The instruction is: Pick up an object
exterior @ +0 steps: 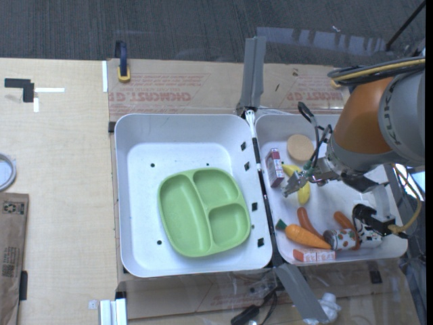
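Two shallow white plastic bins sit side by side on a pale wooden bench, with brown printed cardboard laid under them. The left bin [135, 181] has smooth rounded corners and small dark holes dotted across its floor. In it lies a green divided plate [203, 210], matte and softly rounded, with three recessed sections, turned at a slight angle.

The right bin [399, 248] is the busy one. The grey arm comes in from the right, its glossy orange band [362, 124] bulging above the wrist. The gripper [296, 183] points down and to the left into the bin, thin metallic fingers low over a small yellow banana-shaped toy [304, 191]. The fingertips sit right at the yellow piece, but from here I cannot tell whether they are spread or closed, or whether anything is actually caught between them.

Just left of the gripper, near the bin's inner wall, is a small red and white carton [275, 168], boxy with printed faces. Behind the gripper rests a flat tan disc [300, 145], round like a biscuit. Toward the front lies a tapered orange carrot [306, 235], smooth and plastic-looking, with a slim red-orange sausage shape [306, 218] beside it. Along the front wall is a small red and white packet [309, 254]. Further right sit a second orange piece [344, 220] and a black-and-white spotted figure [352, 237], crowded together too tightly to make out well.

On the bench at far left are a clear tape roll [5, 173] and a brown paper bag [13, 242].
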`<state>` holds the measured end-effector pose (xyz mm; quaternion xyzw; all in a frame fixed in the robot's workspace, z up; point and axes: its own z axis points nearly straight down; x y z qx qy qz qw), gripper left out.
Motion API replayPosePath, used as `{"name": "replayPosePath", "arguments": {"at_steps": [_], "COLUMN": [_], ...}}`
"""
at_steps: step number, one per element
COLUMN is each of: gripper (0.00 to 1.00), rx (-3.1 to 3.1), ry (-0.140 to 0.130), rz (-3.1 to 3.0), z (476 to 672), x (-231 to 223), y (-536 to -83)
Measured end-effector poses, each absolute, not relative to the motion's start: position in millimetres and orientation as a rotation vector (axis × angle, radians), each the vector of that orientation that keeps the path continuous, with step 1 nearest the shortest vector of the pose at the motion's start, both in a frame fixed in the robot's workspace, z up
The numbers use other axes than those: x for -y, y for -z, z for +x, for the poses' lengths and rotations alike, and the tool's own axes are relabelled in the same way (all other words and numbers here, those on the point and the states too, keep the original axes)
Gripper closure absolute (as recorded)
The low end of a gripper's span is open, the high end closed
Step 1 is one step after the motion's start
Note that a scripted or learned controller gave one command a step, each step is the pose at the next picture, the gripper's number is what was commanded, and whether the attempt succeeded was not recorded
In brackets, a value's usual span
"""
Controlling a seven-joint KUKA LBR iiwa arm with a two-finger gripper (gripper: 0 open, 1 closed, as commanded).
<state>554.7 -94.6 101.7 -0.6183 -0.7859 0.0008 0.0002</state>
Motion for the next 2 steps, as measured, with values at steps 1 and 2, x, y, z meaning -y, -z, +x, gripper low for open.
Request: {"name": "replayPosePath", "arguments": {"at_steps": [1, 2], "gripper": [0.00, 0.00], "rx": [2.428, 2.425], "ry": [-0.003, -0.004], "rz": [-1.993, -1.995], "z": [542.3, 557.8], "x": [64.5, 108.6], "y": [-191.2, -138.6]}}
